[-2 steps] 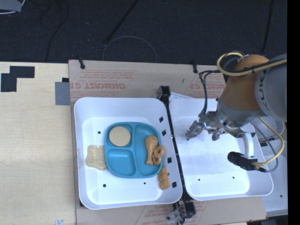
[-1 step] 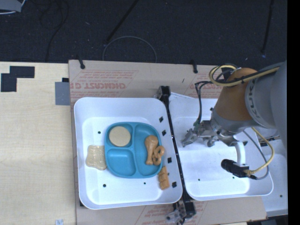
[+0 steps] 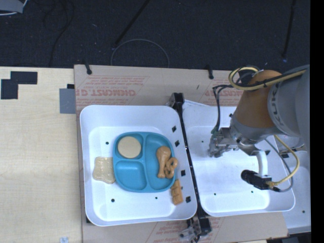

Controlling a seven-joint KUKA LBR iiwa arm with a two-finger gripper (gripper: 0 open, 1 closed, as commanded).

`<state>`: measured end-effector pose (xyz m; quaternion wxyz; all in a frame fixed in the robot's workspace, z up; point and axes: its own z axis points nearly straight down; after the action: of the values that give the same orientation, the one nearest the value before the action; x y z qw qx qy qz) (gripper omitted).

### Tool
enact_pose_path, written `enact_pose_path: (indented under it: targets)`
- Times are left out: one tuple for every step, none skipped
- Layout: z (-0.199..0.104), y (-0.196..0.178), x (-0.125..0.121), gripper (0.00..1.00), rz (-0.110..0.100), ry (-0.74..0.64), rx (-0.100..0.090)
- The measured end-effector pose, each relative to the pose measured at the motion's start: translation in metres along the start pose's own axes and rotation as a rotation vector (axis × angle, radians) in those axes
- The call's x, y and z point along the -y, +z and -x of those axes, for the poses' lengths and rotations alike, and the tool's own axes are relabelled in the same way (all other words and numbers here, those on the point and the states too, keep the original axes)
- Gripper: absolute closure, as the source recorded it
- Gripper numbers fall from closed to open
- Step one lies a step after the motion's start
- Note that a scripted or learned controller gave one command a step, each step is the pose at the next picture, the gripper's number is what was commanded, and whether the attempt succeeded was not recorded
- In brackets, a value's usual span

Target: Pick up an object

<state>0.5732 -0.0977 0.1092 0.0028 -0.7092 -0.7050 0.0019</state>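
Note:
In the left bin [image 3: 96,120] lies a blue divided plate [image 3: 132,178]. A round tan disc [image 3: 129,147] sits in its upper-left compartment, and a brown knobbly piece [image 3: 166,162] lies in its right compartment. A pale beige slab [image 3: 104,169] rests against the plate's left edge. A small orange-brown piece [image 3: 176,192] lies by the plate's lower-right corner. My gripper [image 3: 217,147] hangs low over the left part of the right bin [image 3: 238,204], pointing toward the divider, well apart from all these objects. I see nothing between its fingers.
A black divider rail [image 3: 185,156] runs between the two bins. A black plug-like part on a yellow cable [image 3: 255,179] hangs from the arm over the right bin. Cardboard [image 3: 131,87] lies beneath both bins, and the wooden bench [image 3: 35,161] extends to the left.

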Motion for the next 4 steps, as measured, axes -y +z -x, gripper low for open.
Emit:
enact_pose_path:
  targets:
    - [0.011,-0.057,-0.002,1.0,0.007,0.0,0.002]
    - [0.013,-0.099,-0.002,1.0,0.008,-0.004,0.002]
    - [0.014,-0.15,-0.002,1.0,0.01,-0.006,0.002]
    - [-0.033,-0.133,0.01,1.0,0.002,-0.008,0.0]
